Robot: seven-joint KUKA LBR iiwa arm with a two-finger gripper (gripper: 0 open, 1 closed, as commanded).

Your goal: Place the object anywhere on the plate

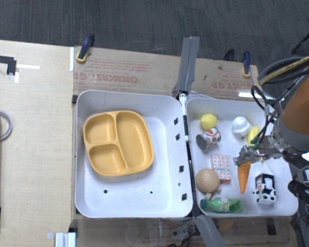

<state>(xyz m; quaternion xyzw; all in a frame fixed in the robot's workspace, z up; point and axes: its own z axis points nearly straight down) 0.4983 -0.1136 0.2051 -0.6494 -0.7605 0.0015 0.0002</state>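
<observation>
Jaws: you can't really tell how they stand, but your gripper sits right at the orange carrot in the right bin; yellow plate is over left.

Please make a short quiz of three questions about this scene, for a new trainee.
1. True or false: the yellow plate lies in the left bin.
2. What lies directly below the gripper in the camera view? A) orange carrot B) lemon C) green bottle
3. How many compartments does the plate have?

Key: 1 true; 2 A; 3 three.
</observation>
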